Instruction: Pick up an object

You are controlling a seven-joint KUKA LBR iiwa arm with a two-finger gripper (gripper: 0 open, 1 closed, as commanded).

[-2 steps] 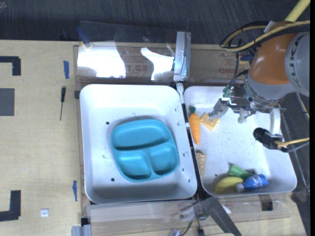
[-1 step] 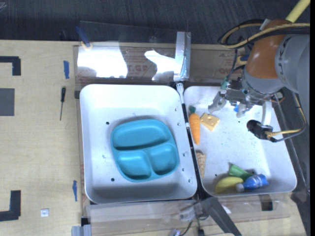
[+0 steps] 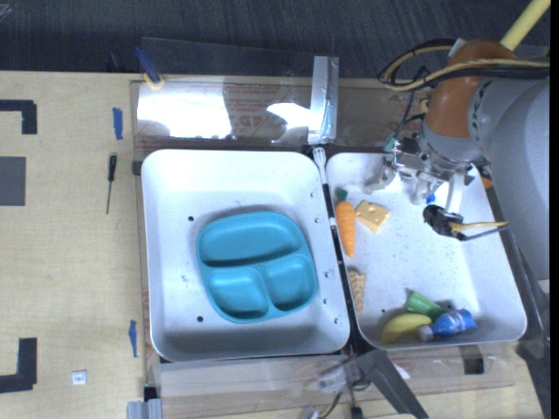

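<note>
Arm came in from the right, orange band above the wrist, gripper (image 3: pixel 417 182) hanging over the back part of the right bin (image 3: pixel 489 273). Finger state couldn't be read at this angle: too much wrist hardware and cabling in the way, so no call on how wide it was or whether it had anything.

Candidate objects all sat in the right bin. Carrot (image 3: pixel 347 225) lay along the left wall, near the divider, with the cheese wedge (image 3: pixel 373 216) just beside it, both close to the gripper and probably the likeliest targets. Banana (image 3: pixel 404 326), green piece (image 3: pixel 423 303) and blue bottle (image 3: pixel 452 323) were bunched against the front wall, well apart from the gripper. Wall-hugging items looked awkward for a two-finger grab.

Left bin (image 3: pixel 166 234) held only the blue divided tray (image 3: pixel 256 264), sitting roughly central.

No pick evident yet; judged as approach stage.
</note>
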